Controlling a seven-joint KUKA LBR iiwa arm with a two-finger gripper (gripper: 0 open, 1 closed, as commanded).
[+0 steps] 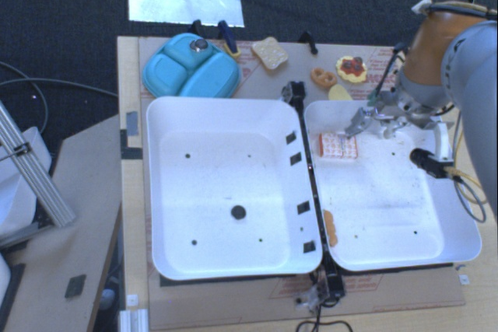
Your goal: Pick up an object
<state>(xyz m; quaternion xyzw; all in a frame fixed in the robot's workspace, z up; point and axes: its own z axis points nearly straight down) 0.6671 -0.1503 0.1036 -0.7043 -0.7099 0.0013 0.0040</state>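
Observation:
In the right bin [436,237], a pink-and-white checkered wafer [338,145] lies flat near the back left corner. An orange snack piece [330,228] rests against the divider side of the same bin. A small dark round disc [238,211] sits on the floor of the left bin [175,167]. My gripper [370,125] hangs over the back of the right bin, just right of and above the wafer, open with nothing between its fingers [355,126].
Behind the bins lie a blue divided plate [191,68], a toast slice [270,53], a pretzel [323,76], a small tart [352,68] and a yellow piece [338,93]. A black cable part [426,160] hangs by the arm over the right bin.

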